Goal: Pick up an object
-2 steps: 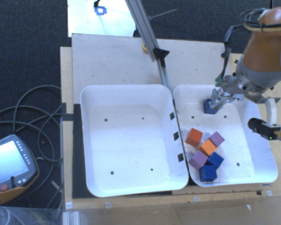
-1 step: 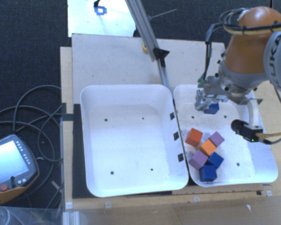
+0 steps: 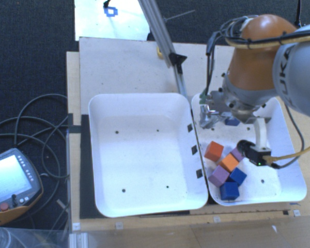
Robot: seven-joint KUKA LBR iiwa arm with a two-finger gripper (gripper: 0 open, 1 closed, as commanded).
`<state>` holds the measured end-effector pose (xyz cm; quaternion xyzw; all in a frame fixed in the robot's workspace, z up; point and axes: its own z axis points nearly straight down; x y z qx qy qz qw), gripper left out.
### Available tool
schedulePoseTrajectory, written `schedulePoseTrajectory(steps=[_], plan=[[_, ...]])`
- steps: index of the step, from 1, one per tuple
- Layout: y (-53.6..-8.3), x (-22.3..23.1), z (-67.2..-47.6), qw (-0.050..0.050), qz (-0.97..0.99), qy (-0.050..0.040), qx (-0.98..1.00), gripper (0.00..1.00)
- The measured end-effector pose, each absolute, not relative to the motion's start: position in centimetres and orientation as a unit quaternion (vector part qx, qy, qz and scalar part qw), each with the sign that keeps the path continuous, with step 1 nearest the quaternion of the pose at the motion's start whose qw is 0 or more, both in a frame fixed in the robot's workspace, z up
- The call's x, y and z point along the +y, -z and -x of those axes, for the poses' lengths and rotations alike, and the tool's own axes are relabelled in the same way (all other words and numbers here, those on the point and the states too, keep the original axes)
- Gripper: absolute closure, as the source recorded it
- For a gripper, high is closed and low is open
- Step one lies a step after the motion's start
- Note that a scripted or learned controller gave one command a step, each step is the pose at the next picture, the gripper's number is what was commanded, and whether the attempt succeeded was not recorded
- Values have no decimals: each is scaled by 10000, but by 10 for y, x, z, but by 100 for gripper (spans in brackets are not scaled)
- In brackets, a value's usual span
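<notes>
Several small blocks lie in the right bin (image 3: 292, 182). An orange block (image 3: 214, 151) sits near the bin's left wall, with a second orange block (image 3: 229, 163) just right of it. Below them are a purple block (image 3: 219, 175), a blue block (image 3: 238, 176) and a darker blue block (image 3: 229, 190). A small purple block (image 3: 236, 154) lies beside the second orange one. Another blue block (image 3: 231, 121) peeks out from under the wrist. My gripper (image 3: 207, 115) hangs low over the bin's upper left part, above the cluster and left of that blue block.
The left bin (image 3: 139, 99) stands beside the right one, sharing a divider edge. A slanted metal pole (image 3: 157, 22) crosses the back. A black cable plug (image 3: 254, 154) hangs off the arm near the blocks. A teach pendant (image 3: 10, 182) and cables lie at far left.
</notes>
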<state>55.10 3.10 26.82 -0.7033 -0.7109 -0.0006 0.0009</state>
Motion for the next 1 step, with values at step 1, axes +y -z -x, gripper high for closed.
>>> schedulePoseTrajectory(steps=[1], plan=[[-260,94,-543,10,7027,9,-7114,100]])
